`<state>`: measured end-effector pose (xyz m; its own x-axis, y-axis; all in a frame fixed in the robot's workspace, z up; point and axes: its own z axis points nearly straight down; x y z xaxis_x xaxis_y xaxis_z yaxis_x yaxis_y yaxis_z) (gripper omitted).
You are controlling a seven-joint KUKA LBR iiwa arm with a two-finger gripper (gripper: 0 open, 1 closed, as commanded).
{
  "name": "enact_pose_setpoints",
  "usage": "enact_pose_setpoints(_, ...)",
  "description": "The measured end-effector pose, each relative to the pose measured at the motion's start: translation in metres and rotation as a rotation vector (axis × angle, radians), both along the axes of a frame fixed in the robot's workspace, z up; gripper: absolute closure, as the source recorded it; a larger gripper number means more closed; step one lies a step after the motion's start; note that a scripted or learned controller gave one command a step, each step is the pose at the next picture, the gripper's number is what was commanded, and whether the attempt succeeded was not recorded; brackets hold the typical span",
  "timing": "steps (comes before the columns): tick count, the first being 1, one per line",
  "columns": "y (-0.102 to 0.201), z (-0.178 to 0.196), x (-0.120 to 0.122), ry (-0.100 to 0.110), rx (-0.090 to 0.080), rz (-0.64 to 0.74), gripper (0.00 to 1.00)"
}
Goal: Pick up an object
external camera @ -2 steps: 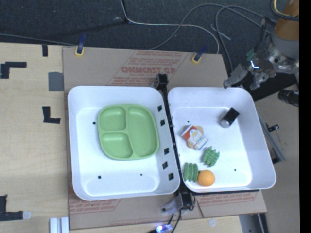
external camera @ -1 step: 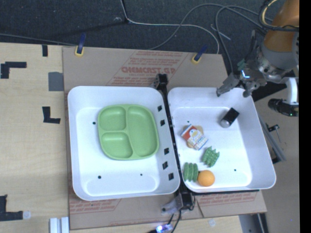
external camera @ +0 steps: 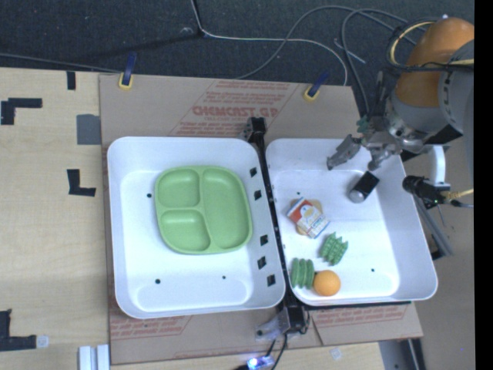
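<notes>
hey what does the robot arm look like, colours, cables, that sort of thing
The arm is grey with a rounded orange band above the wrist. A yellow cable loops beside that band. The gripper is grey metal with thin fingers, and a dark cylindrical part sits below it.

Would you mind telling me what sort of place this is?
Likely a robotics lab's grasping bench: two white bins clamped on cardboard, toy food such as an orange, and loose cables behind.

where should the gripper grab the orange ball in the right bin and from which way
Best guess: take the orange ball across its widest middle, coming straight down. It is round, so any finger line fits, but the green piece touches its left side and the right bin's front wall is close. Fingers closing along a near-far line look safest.
</notes>
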<state>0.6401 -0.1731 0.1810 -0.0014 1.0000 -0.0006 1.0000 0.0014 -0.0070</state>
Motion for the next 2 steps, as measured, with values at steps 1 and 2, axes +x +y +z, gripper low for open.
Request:
enact_pose_setpoints(1, -0.001, -0.063, -0.003, -0.006, -0.003, 0.000, 0.00)
enact_pose_setpoints(2, 0.000, -0.049, -0.002, -0.009, -0.002, 0.002, 1.00)
